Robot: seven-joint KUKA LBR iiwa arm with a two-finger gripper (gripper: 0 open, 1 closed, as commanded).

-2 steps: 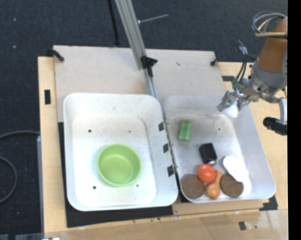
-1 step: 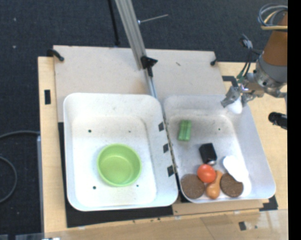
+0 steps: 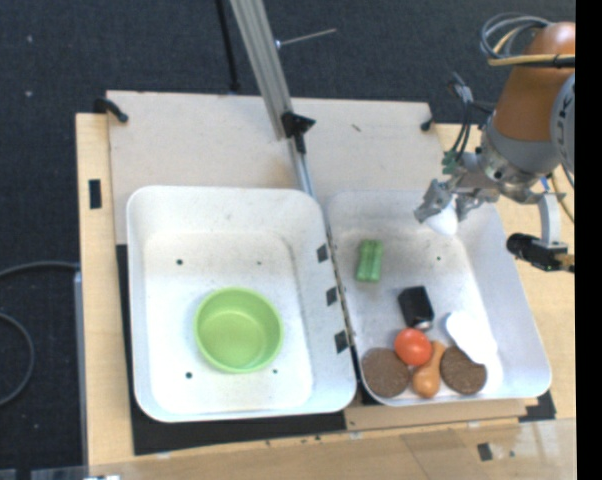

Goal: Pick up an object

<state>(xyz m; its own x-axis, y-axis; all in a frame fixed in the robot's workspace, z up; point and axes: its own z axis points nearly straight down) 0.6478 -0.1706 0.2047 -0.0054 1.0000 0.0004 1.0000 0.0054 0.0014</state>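
My gripper [image 3: 448, 204] hangs over the far right corner of the right bin [image 3: 511, 298], with nothing visibly held. Below it in this bin, a green block [image 3: 369, 261] lies near the left wall and a small black block [image 3: 415, 306] sits in the middle. Along the near edge are a red ball [image 3: 413, 346], an orange piece [image 3: 430, 371], two brown discs [image 3: 386, 370] [image 3: 463, 373] and a white object [image 3: 469, 336]. All of them lie well short of the gripper, toward the near side.
The left bin [image 3: 161, 228] holds a green bowl [image 3: 239, 329] in its near half. A slanted metal post [image 3: 266, 58] rises from behind the divide between the bins. Bare bench board [image 3: 211, 133] lies behind both bins.
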